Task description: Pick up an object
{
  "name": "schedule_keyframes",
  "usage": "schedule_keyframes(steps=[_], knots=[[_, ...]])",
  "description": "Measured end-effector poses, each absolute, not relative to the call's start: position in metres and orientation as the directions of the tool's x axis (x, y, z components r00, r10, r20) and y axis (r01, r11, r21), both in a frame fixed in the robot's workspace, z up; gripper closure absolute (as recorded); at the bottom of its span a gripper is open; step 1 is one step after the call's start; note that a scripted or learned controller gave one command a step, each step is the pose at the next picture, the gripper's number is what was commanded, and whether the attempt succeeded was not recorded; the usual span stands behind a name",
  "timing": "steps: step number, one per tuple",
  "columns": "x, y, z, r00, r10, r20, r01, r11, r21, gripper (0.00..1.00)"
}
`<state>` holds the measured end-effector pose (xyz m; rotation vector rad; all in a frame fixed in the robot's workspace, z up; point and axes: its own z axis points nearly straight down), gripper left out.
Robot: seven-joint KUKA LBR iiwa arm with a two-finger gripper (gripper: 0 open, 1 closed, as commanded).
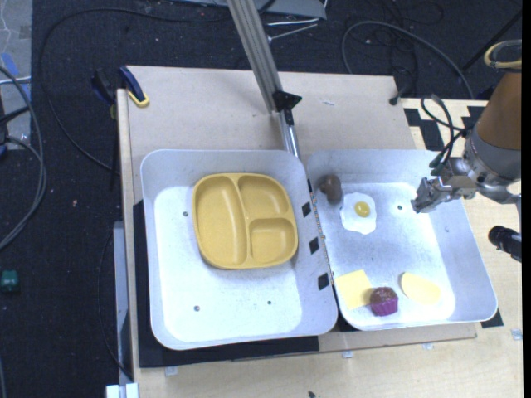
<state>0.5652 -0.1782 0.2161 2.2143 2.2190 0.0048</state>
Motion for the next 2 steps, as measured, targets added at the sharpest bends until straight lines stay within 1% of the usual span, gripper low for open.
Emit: schedule_keyframes(steps=[1, 2], knots=[[0.566, -0.178, 0.269, -0.003, 1.000, -0.003, 1.000, 0.003, 0.006, 1.00], [0.572, -0.121, 0.272, -0.007, 1.000, 0.001, 1.000, 0.007, 0.000, 1.00]])
